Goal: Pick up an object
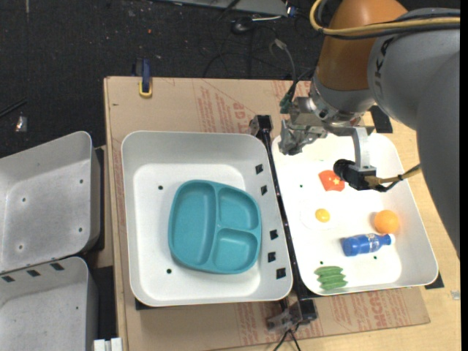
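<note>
The right bin [409,269] holds several small objects: a red piece [332,181], a small yellow piece [322,215], an orange ball [386,221], a blue bottle [364,244] lying on its side, and a green ridged piece [330,276] near the front rim. My gripper [290,144] hangs over the back left corner of this bin, up and to the left of the red piece. Nothing shows between its fingers.
The left bin [146,159] contains a teal divided plate [215,227]. A black divider with clips [276,218] runs between the two bins. More white trays [44,196] lie off the bench at the left. Cables trail behind the bench.
</note>
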Controlling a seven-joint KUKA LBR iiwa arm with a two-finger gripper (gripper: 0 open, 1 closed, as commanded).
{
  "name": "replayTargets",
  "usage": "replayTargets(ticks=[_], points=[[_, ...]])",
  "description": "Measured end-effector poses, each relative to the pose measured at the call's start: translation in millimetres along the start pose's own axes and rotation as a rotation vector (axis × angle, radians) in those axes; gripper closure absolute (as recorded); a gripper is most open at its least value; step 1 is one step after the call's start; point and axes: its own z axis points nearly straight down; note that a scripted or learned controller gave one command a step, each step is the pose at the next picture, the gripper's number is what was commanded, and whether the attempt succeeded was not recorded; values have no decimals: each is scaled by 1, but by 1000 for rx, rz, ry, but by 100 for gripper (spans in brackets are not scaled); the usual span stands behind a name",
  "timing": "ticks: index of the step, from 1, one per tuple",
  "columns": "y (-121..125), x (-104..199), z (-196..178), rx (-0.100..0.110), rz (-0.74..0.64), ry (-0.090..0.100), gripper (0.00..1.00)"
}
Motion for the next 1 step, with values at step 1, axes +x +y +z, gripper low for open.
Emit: replayTargets(ticks=[1], points=[[18,52,11,-2,1,-1,100]])
